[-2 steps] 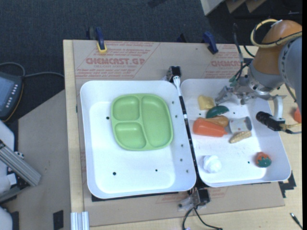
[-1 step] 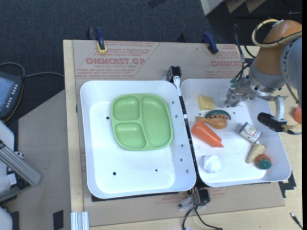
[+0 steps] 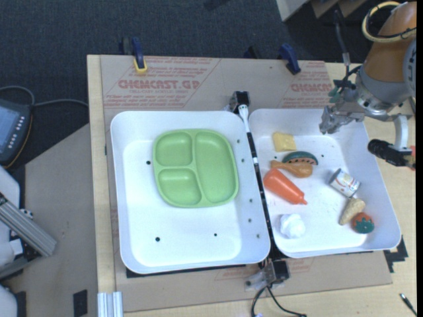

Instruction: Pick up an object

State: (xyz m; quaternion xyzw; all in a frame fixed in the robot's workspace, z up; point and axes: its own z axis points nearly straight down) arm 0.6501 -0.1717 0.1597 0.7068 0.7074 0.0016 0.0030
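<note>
The pincer (image 3: 332,123) hangs over the far right corner of the right bin (image 3: 382,197), at the end of the grey arm that comes in from the right, and whether its tips are apart or together I cannot tell from this slanted view; nothing shows between them. Everything it could take lies nearer and to the left of it, so the coming move turns on a reach toward the near-left, down into the bin. The closest candidate is the small yellow block (image 3: 284,141), lying flat on the bin floor to the left of the pincer and slightly nearer. Just nearer than that sits a dark green and brown piece (image 3: 299,158) with a tan piece (image 3: 294,170) touching its near edge. The orange carrot-like cone (image 3: 285,186) lies further near-left, its long axis running from far-left to near-right, so a grip would likely need to close across that slant. A small silver can (image 3: 344,182) lies on its side almost straight nearer from the pincer, and beyond it toward the near right corner rest a tan wedge (image 3: 351,210) and a red and green round piece (image 3: 362,224), touching or nearly so. A white lump (image 3: 292,226) sits near the near edge. The left bin (image 3: 132,197) holds a green divided plate (image 3: 195,168), well apart from the pincer across the divider between the bins. My judgement is that the yellow block or the can offers the shortest path.
</note>
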